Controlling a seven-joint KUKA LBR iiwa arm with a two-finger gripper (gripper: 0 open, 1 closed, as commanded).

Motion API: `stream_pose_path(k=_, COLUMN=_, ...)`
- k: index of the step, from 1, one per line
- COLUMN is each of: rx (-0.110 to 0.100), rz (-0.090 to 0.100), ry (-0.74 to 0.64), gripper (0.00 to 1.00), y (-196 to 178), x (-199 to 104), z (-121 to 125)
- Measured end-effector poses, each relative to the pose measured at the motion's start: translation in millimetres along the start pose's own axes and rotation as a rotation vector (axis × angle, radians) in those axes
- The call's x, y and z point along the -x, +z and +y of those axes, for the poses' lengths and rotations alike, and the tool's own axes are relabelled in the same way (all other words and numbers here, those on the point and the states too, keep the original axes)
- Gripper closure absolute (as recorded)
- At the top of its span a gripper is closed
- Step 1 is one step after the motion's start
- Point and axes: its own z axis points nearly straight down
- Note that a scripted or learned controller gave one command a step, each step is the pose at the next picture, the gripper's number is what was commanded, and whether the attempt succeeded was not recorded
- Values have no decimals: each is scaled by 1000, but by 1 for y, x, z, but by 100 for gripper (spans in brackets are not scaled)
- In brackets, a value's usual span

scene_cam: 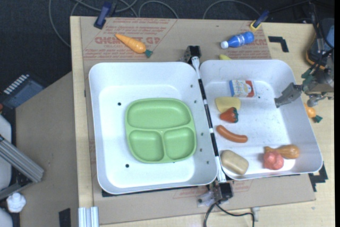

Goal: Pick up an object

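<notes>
1. The gripper (289, 94) sits at the right wall of the right bin (297, 74), its grey tip angled down and to the left into the bin. I judge this to be the approach step: nothing is lifted and no object is between the jaws.

2. Whether the jaws are spread or closed cannot be told from this view; the tip reads as one blurred grey wedge.

3. No object is singled out by the task, so any piece in the right bin could serve. Nearest to the jaws, off to their left, is the small carton (241, 87), with the yellow wedge (227, 104) and the strawberry (229, 115) just beyond and below it, those two touching.

4. Further from the jaws, towards the near edge of the bin, lie the sausage (232, 134), the bread roll (234, 162), and the pink toy (273, 159) touching the orange piece (289, 152).

5. The left bin (106, 82) holds a green divided plate (160, 130), well apart from the jaws.

6. The next move, as I judge it, calls for carrying the jaws left over a chosen piece, lining them across its narrow side and descending. The carton stands free of its neighbours, so it looks the cleanest target; the touching pairs risk a fouled grip.
</notes>
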Motion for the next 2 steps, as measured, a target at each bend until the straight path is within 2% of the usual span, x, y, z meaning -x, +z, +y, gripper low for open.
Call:
stream_pose_path(k=1, rx=-4, rz=3, ry=-2, gripper=0, y=113, x=-61, z=66)
stream_pose_path(k=2, rx=-4, rz=2, ry=-1, gripper=0, y=166, x=-92, z=42)
